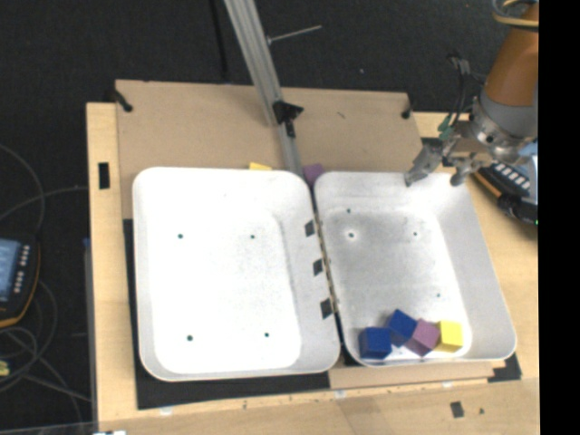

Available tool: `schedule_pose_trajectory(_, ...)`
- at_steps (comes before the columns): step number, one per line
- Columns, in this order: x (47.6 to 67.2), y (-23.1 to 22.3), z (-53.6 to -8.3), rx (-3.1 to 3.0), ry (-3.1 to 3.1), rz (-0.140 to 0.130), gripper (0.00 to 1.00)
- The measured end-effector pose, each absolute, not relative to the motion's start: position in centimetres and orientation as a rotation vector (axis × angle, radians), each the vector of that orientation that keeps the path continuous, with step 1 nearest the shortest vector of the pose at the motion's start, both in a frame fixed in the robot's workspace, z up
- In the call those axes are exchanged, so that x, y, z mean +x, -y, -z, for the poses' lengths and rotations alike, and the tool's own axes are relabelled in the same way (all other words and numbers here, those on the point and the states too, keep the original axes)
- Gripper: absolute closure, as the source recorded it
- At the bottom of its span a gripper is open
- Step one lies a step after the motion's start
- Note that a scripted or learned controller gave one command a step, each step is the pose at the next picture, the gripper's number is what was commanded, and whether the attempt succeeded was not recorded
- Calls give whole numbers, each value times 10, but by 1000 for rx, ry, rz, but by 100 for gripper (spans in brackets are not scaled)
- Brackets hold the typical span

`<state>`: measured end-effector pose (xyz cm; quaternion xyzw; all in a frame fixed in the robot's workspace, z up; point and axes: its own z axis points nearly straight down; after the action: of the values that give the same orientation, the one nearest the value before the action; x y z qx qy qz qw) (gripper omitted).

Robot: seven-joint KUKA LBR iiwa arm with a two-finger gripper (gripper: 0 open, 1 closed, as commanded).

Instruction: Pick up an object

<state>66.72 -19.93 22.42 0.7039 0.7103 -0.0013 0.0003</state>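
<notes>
Looking from the near edge of the bench toward the far edge, with clock directions read on the camera view.

Blocks: four small blocks cluster at about 5 o'clock, in the near corner of the right bin (pixel 471 243). A dark blue block (pixel 376 342) sits nearest the divider, another blue block (pixel 401 323) just behind it, a purple block (pixel 423 335) beside that, and a yellow block (pixel 450 334) at the outer end. They sit close together, some touching.

Left bin: the left bin (pixel 217 261) lies at 8 to 9 o'clock.

Behind the bins: a small yellow piece (pixel 260 166) and a small purple piece (pixel 313 172) peek out at the bins' far rims, around 12 o'clock.

Gripper: the gripper (pixel 436 172) hangs at about 2 o'clock over the far right corner of the right bin, fingers spread apart with nothing between them.

Arm: the grey arm with its orange band (pixel 515 66) rises behind it at 2 o'clock.

Progress: by my reading nothing is picked yet. The gripper is well apart from the blocks, so travel, descent, closing and lifting all remain.
</notes>
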Motion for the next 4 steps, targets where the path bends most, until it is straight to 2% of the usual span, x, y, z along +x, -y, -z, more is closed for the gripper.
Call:
schedule_pose_trajectory(1, 648, 185, -204, 2214, -2228, 3, 0)
schedule_pose_trajectory(2, 609, 125, -96, 2216, -2225, 1, 0)
schedule_pose_trajectory(3, 610, 128, -109, 2220, -2214, -5, 100)
schedule_pose_trajectory(4, 557, 91, -99, 2220, -2217, -3, 100)
